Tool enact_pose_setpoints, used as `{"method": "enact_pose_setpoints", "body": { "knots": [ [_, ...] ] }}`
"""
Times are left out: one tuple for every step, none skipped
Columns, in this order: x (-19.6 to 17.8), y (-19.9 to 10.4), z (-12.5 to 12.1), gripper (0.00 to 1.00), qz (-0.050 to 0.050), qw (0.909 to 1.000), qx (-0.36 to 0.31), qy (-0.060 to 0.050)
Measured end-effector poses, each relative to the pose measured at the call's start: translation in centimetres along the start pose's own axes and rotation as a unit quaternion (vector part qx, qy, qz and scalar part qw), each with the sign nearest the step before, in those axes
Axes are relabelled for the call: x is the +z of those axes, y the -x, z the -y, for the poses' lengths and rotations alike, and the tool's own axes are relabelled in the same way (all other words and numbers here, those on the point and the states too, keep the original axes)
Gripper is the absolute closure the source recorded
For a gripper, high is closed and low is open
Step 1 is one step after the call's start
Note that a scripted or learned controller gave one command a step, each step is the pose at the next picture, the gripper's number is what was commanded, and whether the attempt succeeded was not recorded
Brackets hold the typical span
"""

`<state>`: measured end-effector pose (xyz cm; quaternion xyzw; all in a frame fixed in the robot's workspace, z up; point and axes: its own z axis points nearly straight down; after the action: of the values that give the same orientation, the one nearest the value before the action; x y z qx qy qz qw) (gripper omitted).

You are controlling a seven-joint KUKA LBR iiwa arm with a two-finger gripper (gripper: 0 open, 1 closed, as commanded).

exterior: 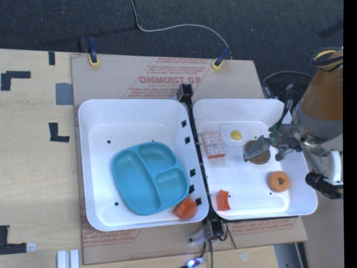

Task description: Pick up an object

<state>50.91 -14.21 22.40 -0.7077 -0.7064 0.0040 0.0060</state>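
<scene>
Two orange blocks sit nearest, one in each bin. One orange block (186,208) is in the left bin (89,116), by the blue tray (149,176). One more orange block (222,200) is in the right bin (301,208), near the wall between them.

My tool (260,148) hangs low over the right bin because that is where the small things are. It is right over a brown lump (259,157). I think I am going for that one. I cannot tell if it is gripped.

A ring donut (279,181) lies near, to the right. A red and white packet (212,143) and a clear lid with a yellow spot (235,134) lie to the left.
</scene>
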Motion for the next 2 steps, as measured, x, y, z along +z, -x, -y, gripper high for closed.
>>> {"method": "enact_pose_setpoints", "body": {
  "knots": [
    [-0.4, 0.0, -0.2, 0.0, 0.001, 1.0, -0.002, 0.005],
    [4.3, -0.6, -0.1, 0.0, 0.0, 1.0, -0.002, 0.002]
  ]
}}
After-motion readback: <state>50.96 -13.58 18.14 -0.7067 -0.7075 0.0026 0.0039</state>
